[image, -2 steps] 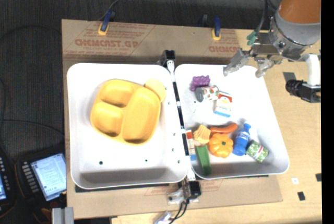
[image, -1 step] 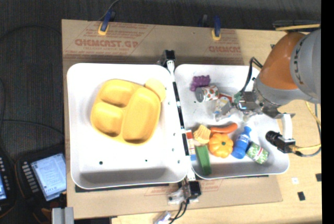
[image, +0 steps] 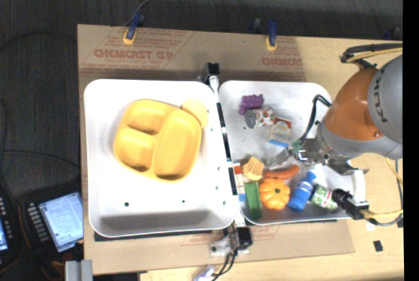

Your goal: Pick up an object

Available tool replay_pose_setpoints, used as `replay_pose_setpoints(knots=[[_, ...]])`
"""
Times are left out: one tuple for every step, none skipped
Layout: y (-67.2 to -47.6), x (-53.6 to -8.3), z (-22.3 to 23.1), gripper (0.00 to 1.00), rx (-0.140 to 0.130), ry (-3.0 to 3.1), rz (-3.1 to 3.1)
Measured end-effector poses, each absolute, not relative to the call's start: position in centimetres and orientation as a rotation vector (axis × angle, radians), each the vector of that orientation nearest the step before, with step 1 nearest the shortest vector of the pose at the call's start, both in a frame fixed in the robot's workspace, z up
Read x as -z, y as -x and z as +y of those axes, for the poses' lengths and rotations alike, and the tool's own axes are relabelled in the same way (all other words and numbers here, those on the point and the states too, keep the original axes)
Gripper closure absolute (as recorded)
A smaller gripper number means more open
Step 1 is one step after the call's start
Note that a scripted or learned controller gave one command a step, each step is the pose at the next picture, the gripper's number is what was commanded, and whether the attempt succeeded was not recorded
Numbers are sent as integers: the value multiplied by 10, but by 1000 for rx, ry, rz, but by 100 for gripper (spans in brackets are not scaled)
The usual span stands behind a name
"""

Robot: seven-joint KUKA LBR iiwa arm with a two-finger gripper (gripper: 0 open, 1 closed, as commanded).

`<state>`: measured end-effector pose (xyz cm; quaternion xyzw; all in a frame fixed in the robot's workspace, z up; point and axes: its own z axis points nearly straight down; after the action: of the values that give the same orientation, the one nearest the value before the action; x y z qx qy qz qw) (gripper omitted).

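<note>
At the right side of the frame, you see the arm (image: 366, 112) reaching into the right bin (image: 294, 91), its end effector (image: 296, 150) low over the toy pile; whether it is spread or pressed together you cannot tell. Just below it lie an orange pumpkin (image: 274, 194), a blue bottle (image: 301, 192) and a green bottle (image: 323, 198), while the left bin (image: 105, 207) holds a yellow compartment tray (image: 158, 137).
</note>
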<state>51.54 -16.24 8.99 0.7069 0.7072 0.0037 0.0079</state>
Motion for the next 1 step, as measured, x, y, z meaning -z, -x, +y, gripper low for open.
replay_pose_setpoints(knots=[[-516,-101,-163,100,-13,-2210,2208]])
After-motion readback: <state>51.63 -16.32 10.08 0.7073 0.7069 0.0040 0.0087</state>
